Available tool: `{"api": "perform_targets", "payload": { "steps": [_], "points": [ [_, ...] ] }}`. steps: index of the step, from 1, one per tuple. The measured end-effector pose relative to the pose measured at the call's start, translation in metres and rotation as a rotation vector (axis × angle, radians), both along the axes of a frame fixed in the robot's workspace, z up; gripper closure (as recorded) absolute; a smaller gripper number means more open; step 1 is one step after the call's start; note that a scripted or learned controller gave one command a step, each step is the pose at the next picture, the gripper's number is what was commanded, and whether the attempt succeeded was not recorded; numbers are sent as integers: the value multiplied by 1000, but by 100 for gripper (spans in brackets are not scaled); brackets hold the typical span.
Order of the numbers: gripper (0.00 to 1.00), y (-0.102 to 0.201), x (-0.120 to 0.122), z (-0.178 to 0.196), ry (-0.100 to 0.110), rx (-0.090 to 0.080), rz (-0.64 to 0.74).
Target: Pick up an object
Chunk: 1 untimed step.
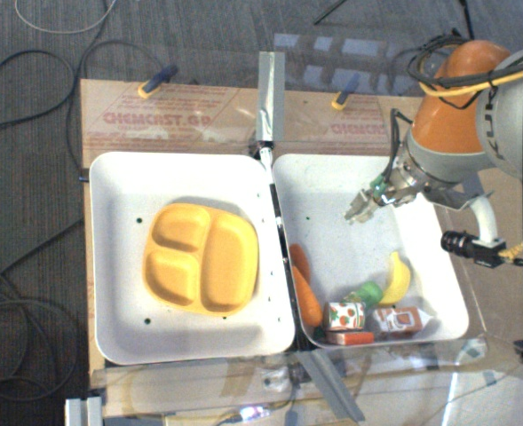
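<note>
My gripper (360, 209) hangs over the upper middle of the right bin (332, 171), pointing down and left, with nothing visible between its fingers. Below it, along the bin's front, lie a yellow banana (397, 279), a small green item (366, 293), two little red-and-white cartons (346, 315) (400, 320) and a flat red piece (350, 336). An orange carrot (305, 289) lies along the bin's left wall. The gripper is well above and apart from all of them.
The left bin (119, 185) holds a yellow divided tray (203, 257). A metal divider (269, 96) stands between the bins at the back. Cables trail on the carpet to the left, and a black connector (468, 245) sticks out beside the right bin.
</note>
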<state>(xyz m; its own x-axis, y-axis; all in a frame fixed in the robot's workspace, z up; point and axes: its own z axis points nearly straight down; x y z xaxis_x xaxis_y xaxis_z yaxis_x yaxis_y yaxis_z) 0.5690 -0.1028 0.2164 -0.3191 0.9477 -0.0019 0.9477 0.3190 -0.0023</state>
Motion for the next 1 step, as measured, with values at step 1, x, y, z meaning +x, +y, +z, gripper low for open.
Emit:
{"api": "perform_targets", "payload": {
  "steps": [1],
  "points": [
    [100, 93, 69, 0, -1, 0, 241]
  ]
}}
